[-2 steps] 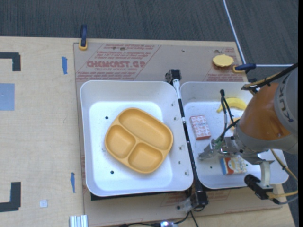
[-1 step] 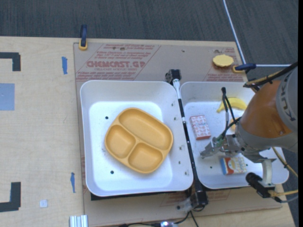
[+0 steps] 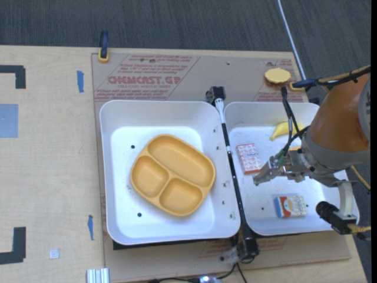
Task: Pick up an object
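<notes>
Seen from above and at a slant, a pale wooden bench (image 3: 47, 175) carries two shallow white bins side by side on a sheet of brown board printed with red lettering (image 3: 147, 75). The left bin (image 3: 112, 122) holds a yellow-orange divided plate (image 3: 172, 174) with three compartments, lying flat and turned at an angle near the bin's middle. The right bin (image 3: 259, 114) holds three small things: a pink and white patterned packet (image 3: 248, 157) near its left wall, a small white carton with red and blue print (image 3: 290, 206) toward the near edge, and a yellow banana-shaped piece (image 3: 281, 130) toward the far side, partly hidden behind the arm. The grey arm with its orange band (image 3: 339, 119) reaches in from the right and hangs over the right bin. Its gripper (image 3: 262, 178) points left, sitting between the packet and the carton (just below the packet, up and left of the carton), and nothing is seen between its tips; whether they are spread or pressed together cannot be told from here. A round yellow disc (image 3: 277, 75) rests on the board beyond the right bin, and a blue and yellow clamp (image 3: 103, 45) grips the board's far left corner.
</notes>
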Controlling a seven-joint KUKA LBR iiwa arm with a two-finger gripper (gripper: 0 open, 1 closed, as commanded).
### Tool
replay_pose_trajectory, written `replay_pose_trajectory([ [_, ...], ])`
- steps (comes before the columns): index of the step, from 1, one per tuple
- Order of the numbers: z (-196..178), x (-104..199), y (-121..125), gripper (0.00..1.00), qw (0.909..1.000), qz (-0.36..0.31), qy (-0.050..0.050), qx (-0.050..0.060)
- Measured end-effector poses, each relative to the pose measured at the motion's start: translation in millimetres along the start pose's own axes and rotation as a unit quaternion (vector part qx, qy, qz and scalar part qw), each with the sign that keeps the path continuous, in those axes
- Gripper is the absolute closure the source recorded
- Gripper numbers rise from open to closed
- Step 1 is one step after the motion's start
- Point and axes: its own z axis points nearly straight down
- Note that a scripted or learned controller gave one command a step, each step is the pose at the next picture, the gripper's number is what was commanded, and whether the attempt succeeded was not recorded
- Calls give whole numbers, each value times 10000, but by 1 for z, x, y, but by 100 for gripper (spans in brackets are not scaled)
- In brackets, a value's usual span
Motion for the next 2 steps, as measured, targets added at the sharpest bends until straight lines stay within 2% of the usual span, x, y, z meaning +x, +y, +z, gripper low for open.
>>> replay_pose_trajectory([
  [1, 5, -46, 1, 100, 10000, 8, -10, 2],
  [2, -13, 40, 9, 100, 10000, -5, 3, -8],
])
